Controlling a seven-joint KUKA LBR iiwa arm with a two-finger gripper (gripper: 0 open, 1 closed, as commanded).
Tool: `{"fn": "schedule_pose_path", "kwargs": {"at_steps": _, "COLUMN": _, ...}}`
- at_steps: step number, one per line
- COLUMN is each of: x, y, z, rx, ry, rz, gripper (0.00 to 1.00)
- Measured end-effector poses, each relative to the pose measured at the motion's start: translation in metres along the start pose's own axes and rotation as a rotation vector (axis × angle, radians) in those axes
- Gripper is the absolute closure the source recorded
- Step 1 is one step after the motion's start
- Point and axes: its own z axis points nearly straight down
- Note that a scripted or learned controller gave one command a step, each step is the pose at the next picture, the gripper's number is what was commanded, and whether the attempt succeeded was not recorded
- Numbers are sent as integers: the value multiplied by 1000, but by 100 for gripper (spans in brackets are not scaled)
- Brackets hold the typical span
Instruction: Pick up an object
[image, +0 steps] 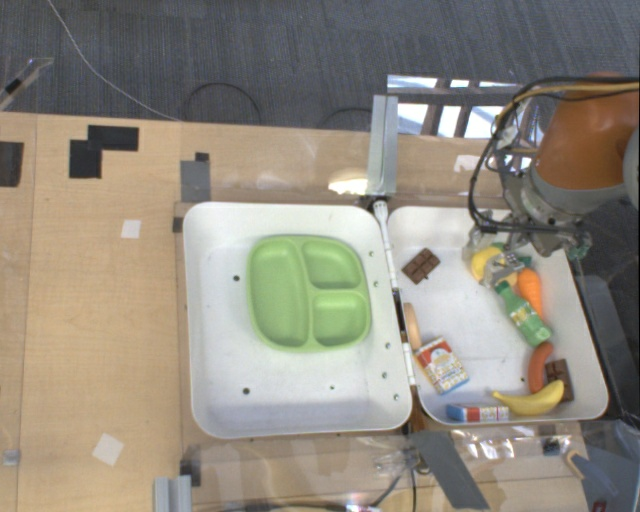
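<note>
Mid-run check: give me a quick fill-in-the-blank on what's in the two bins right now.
1. The green divided plate lies in the ____ bin of this view.
2. The plate has ____ compartments.
3. The banana lies near the ____ edge of the right bin.
4. The chocolate piece by the bins' divider is ____ in colour.

Missing words: left; three; front; brown

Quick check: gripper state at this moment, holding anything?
Gripper: cannot be told; it is low in the right bin, over the yellow fruit and carrot.
</note>
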Motion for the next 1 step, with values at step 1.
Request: {"fn": "schedule_pose_path", "kwargs": {"at_steps": 1, "x": 16, "y": 24, "z": -55, "rx": 4, "ry": -12, "rz": 166, "gripper": 100}}
